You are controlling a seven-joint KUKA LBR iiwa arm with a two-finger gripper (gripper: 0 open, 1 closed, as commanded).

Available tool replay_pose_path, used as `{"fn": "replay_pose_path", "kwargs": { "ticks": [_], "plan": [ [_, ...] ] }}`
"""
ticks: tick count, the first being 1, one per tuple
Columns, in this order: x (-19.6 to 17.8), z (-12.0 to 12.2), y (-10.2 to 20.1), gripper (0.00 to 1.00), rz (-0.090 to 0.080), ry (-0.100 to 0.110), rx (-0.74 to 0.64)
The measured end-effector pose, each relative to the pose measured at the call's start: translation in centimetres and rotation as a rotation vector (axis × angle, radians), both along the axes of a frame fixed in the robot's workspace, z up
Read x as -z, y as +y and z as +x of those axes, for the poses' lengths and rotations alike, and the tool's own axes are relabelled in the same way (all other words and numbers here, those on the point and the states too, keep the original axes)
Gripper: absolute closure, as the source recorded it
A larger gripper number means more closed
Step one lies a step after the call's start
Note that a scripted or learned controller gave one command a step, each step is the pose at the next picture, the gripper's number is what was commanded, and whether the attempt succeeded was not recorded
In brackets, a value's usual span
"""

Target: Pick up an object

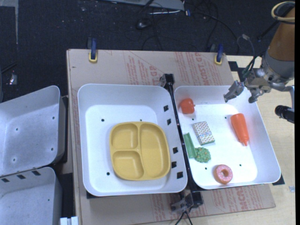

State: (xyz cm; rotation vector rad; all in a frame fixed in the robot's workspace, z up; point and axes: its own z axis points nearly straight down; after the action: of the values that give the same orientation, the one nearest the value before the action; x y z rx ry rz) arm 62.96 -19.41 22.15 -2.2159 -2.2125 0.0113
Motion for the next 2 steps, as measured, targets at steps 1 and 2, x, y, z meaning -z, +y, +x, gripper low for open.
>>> {"fn": "replay_pose_path", "kwargs": {
  "ticks": [1, 2],
  "plan": [
    [-0.8, 0.3, 0.1, 0.00, -0.003, -0.013, -0.003],
    [5.6, 0.0, -0.1, 0.00, -0.001, -0.007, -0.001]
  ]
}}
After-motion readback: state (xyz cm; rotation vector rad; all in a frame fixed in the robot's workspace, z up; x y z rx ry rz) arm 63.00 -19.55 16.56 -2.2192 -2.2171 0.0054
